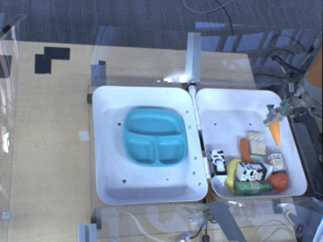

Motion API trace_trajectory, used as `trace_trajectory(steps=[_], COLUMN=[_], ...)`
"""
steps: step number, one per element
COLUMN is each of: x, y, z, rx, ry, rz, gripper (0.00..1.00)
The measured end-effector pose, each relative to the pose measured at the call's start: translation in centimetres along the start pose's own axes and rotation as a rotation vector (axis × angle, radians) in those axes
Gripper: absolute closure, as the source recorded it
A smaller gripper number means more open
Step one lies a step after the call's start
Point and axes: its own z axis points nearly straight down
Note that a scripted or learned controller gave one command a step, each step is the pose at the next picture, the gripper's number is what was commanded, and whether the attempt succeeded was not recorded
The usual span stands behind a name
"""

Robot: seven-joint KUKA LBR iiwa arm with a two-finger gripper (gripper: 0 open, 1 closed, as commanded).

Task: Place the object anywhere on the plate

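Mostly the arm is sitting cut off at the right edge, with just a bit of grey body and the orange band (315,72) showing. The two-finger gripper (276,116) is hovering over the right shallow white plastic bin (227,110), near its far right wall. An orange carrot-shaped toy with a green top (274,130) is hanging point-down right at the fingertips; its green top is sitting at the gripper tip, so it looks pinched there, though the fingers are too small and blurred to make out separately.

The left shallow white plastic bin (108,150) is holding one turquoise three-compartment plastic plate (154,136), lying flat near the middle, well apart from the carrot.

The other toys are crowding the near right corner of the right bin, overlapping so edges are hard to separate. Counting: one cream patterned box (257,143), one orange sausage-like piece (245,149), one small labelled can (275,160), one red round tomato-like piece (279,180), one green bottle lying on its side (252,187), one yellow banana-like piece (231,171) partly hidden, and two black-and-white cartons (251,172), the second (217,161) against the bin divider. Labels are unreadable.

One black cable (222,4) is looping on the floor beyond the bench.
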Motion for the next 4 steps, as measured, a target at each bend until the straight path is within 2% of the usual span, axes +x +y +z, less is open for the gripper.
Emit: trace_trajectory(steps=[1, 2, 3, 4], x=[10.5, 15.9, 22.4, 22.4], y=[3.7, 11.7, 11.6, 11.6], z=[0.7, 0.8, 0.8, 0.8], rx=[0.001, -0.001, 0.0, 0.0], ry=[0.002, 0.001, 0.003, 0.002], rz=[0.082, -0.065, -0.146, -0.145], gripper=[1.0, 1.0, 1.0, 0.0])
